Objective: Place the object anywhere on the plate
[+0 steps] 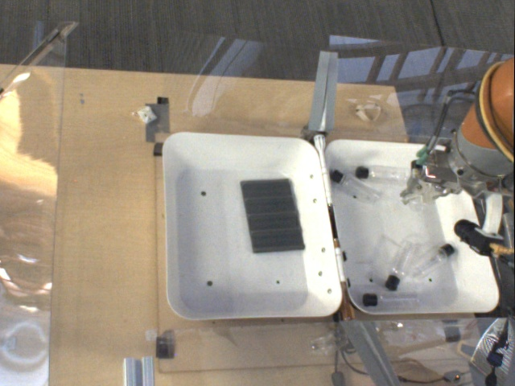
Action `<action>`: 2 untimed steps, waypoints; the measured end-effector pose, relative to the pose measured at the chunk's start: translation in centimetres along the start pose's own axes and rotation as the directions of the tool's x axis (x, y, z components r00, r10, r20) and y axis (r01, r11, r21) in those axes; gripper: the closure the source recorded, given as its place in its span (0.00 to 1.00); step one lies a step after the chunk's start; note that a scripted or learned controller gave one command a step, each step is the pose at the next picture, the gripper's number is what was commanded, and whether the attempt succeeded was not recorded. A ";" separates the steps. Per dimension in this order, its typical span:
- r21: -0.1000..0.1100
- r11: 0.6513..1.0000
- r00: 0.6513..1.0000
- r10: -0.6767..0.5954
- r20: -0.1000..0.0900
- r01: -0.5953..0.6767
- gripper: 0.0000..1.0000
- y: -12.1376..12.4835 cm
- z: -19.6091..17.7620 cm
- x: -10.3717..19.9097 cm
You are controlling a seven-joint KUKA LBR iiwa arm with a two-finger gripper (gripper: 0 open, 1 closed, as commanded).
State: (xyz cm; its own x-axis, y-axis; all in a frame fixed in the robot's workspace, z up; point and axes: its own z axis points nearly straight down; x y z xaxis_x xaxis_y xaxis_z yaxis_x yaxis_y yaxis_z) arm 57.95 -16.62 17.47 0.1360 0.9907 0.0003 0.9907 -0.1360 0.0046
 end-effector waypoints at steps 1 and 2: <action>0.003 0.891 0.891 0.454 0.003 -0.454 1.00 5.7 2.2 5.6; 0.001 0.750 0.750 0.662 0.001 -0.662 1.00 6.2 -7.4 12.8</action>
State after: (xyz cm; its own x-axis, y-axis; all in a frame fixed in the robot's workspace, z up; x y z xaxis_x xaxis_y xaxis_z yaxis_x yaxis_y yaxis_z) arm 65.80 -4.80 24.95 0.7575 0.6529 0.0022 0.6529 -0.7575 0.0025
